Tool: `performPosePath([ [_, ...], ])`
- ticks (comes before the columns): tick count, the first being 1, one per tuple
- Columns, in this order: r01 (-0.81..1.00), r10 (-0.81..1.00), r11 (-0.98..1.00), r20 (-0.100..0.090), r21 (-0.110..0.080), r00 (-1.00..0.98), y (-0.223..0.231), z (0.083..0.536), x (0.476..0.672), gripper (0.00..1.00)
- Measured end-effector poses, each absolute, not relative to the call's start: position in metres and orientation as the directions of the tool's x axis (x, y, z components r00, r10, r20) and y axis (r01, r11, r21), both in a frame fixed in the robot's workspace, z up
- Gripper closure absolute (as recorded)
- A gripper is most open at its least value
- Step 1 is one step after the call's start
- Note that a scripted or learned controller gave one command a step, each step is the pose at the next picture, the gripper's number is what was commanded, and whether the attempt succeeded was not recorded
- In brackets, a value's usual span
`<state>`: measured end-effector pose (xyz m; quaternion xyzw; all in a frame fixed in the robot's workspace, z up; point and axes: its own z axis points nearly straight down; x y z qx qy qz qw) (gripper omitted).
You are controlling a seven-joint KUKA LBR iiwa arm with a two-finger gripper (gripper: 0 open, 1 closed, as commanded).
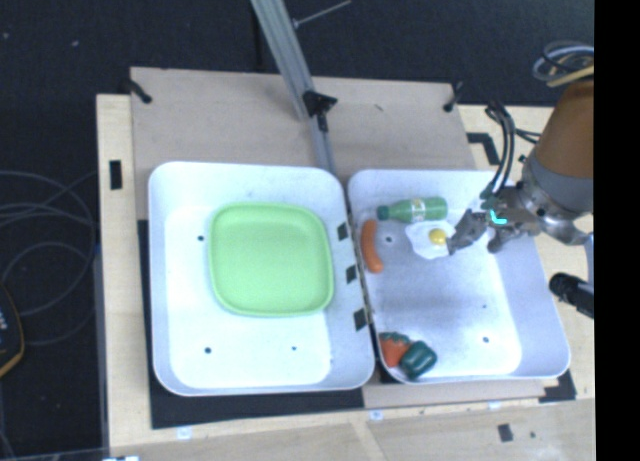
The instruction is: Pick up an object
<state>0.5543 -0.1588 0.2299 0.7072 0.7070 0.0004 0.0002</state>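
The end effector (478,232), fingers spread wide, is hovering beside the fried egg (430,241) near the right bin's (500,349) far edge, needing centering before closing.

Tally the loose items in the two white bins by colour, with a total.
Green: 3 (square green plastic plate, green bottle with white label, dark green block)
Orange: 2 (orange sausage-shaped toy, orange-red piece)
White and yellow: 1 (fried-egg toy)
Total: 6

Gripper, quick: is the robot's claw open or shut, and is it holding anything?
Gripper: open, holding nothing, beside the fried egg toy in the right bin.
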Motion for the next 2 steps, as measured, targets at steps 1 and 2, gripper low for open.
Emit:
performPosePath([
  [1, 1.0, 1.0, 0.0, 0.0, 0.001, 0.0, -0.159, 0.23, 0.554, 0.0],
  [2, 1.0, 1.0, -0.001, 0.0, -0.004, 0.001, -0.168, 0.18, 0.548, 0.0],
])
